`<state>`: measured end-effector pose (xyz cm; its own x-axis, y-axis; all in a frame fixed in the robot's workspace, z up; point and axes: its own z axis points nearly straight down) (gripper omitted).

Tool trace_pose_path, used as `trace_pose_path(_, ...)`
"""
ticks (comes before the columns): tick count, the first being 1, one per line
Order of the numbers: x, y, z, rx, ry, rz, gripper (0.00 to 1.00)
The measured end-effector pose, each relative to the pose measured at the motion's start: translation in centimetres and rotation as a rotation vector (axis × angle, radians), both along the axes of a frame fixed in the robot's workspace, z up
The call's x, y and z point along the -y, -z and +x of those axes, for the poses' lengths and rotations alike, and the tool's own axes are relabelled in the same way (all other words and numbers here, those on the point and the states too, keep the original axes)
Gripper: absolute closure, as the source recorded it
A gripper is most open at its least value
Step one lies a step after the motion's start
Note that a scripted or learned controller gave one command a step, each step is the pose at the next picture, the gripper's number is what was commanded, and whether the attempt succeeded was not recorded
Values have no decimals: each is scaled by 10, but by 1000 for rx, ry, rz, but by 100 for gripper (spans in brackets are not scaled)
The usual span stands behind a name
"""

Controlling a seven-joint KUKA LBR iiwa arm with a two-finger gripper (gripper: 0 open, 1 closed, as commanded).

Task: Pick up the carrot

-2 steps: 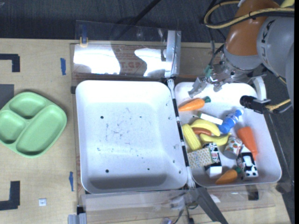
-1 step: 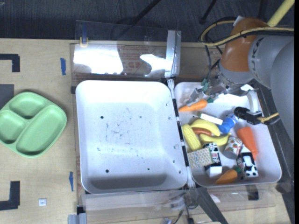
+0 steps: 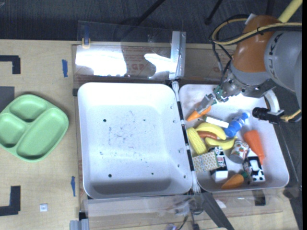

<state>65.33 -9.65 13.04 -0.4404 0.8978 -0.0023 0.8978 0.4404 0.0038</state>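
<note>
- A green divided plate (image 3: pixel 31 127) sits on the desk (image 3: pixel 38 61) at the far left, well apart from the bins.
- The left bin (image 3: pixel 129 133) is next, touching the right bin (image 3: pixel 280 176) along their shared edge.
- In the right bin's near-left part lie a corn cob (image 3: pixel 195 140), a banana (image 3: pixel 213 131) and a speckled card (image 3: pixel 205 162), crowded together.
- A small carrot (image 3: pixel 199 112) lies tilted near the bin's far-left corner; its upper end meets the claw (image 3: pixel 214 98).
- The claw seems to pinch that carrot's tip, though the view is too small to be sure; I cannot tell whether it is open or closed.
- A blue bottle (image 3: pixel 237 123) lies right of the banana.
- A larger carrot (image 3: pixel 254 145) lies beside the bottle, and another orange piece (image 3: pixel 233 181) rests at the near edge.
</note>
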Motion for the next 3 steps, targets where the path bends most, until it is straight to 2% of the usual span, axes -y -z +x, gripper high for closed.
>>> trace_pose_path(1,4,40,10,-22,-364,5,0)
trace_pose_path(2,5,28,15,1,-362,-1,100)
trace_pose_path(3,-32,-56,-2,2,-294,-1,100)
